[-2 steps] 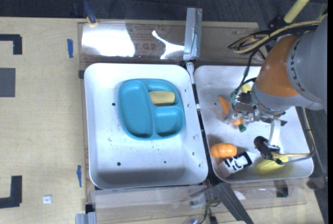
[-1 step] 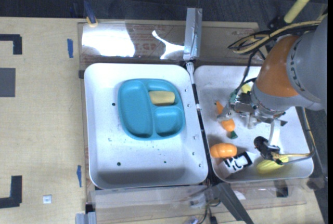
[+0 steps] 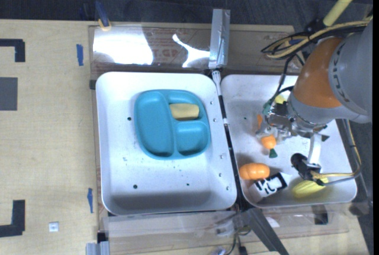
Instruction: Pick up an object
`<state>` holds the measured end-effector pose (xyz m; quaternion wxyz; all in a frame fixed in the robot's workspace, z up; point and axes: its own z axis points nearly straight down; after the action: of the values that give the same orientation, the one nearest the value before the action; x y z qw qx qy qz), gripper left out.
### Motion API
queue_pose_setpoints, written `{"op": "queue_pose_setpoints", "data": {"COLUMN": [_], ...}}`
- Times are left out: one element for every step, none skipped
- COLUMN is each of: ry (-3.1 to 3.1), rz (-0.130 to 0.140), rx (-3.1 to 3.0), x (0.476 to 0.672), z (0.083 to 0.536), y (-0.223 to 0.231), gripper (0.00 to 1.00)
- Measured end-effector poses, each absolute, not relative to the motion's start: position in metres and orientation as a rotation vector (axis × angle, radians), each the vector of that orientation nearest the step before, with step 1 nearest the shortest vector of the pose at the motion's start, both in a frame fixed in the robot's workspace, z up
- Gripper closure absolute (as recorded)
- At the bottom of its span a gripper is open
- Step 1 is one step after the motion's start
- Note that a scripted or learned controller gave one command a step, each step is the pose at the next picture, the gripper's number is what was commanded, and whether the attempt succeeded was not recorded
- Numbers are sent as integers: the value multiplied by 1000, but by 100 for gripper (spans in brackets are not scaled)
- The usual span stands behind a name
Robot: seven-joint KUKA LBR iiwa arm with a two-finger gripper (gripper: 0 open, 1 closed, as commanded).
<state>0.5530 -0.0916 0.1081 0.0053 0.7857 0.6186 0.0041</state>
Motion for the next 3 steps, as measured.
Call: {"op": "queue_pose_setpoints", "data": {"ry": [1779, 1978, 2228], "rz": [9, -6, -4], "rx": [2587, 2447, 2222], "x": [546, 538, 506], "z": [239, 214, 224], "y": [-34, 4, 20], "gripper": [100, 100, 100]}}
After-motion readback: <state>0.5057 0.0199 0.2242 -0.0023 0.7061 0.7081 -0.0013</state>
